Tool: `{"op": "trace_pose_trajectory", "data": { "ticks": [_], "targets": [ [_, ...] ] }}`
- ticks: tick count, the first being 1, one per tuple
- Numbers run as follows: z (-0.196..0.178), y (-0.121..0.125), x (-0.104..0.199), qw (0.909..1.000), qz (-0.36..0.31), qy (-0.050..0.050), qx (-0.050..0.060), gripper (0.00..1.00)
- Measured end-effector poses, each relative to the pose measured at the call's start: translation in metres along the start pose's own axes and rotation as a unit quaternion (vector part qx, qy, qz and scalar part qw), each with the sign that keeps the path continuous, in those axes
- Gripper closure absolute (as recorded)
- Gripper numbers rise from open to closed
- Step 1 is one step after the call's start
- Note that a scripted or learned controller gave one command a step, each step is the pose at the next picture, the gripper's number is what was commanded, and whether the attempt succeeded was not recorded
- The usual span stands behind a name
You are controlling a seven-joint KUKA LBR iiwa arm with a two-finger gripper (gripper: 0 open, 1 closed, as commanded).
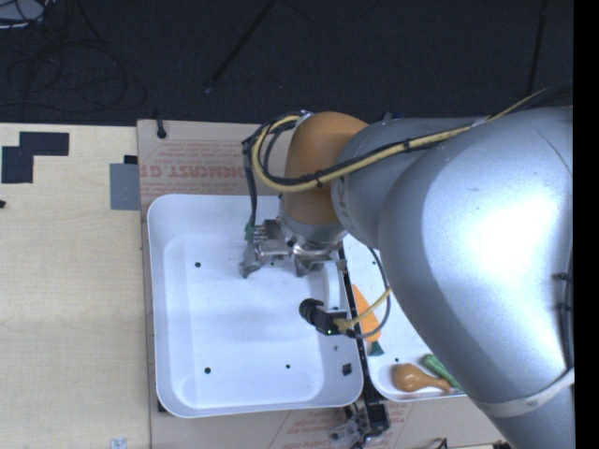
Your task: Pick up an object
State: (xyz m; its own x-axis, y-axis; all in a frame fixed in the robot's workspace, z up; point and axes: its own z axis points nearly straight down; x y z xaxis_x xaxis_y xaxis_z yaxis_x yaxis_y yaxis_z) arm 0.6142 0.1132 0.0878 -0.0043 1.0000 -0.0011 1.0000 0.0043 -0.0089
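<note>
Here, the arm [468, 251] hangs its tool [271, 255] over the left bin [187, 344], grip state impossible to tell. The toys, orange [367, 318] and tan [416, 377], lie at four o'clock in the right bin [393, 391]; the reach apparently must shift there.

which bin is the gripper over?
The left bin: the gripper hangs over its upper middle. The right bin, mostly hidden by the arm, holds an orange piece and a tan one.
</note>
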Motion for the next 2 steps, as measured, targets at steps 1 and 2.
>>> {"op": "trace_pose_trajectory", "data": {
  "ticks": [1, 2],
  "targets": [
    [-0.135, 0.032, 0.011, 1.0, 0.001, 0.002, -0.01, 0.0],
    [0.006, 0.028, 0.034, 1.0, 0.001, 0.0, -0.002, 0.0]
  ]
}}
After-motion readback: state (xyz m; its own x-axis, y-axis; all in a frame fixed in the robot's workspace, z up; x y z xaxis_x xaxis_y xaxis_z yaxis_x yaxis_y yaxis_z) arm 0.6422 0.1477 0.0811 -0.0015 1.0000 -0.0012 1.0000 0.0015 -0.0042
